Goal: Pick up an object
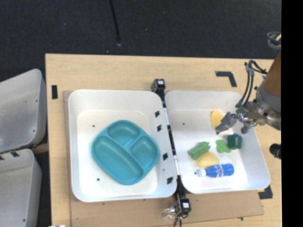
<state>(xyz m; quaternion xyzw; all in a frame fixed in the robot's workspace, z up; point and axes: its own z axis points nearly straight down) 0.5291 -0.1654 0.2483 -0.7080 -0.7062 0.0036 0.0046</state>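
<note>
Pincer (230, 125) is hanging over the right bin (189, 103) with its fingers spread apart, nothing between them. Right by it sit a yellow piece (216, 117) and a dark green block (234, 140), then a light green piece (222, 146), a green leafy thing (199, 149), a yellow lump (207, 160) and a small blue bottle (217, 171). Left bin (80, 108) has a teal divided plate (125, 151)

- A pale wooden counter (118, 72) carries black corner marks.
- Dark, speckled floor (165, 18) spreads beyond the counter's far edge.
- A thin black cable (112, 14) runs across that floor.
- Two grey-white panels (19, 112) stand beside the counter's left edge.
- Light is even.
</note>
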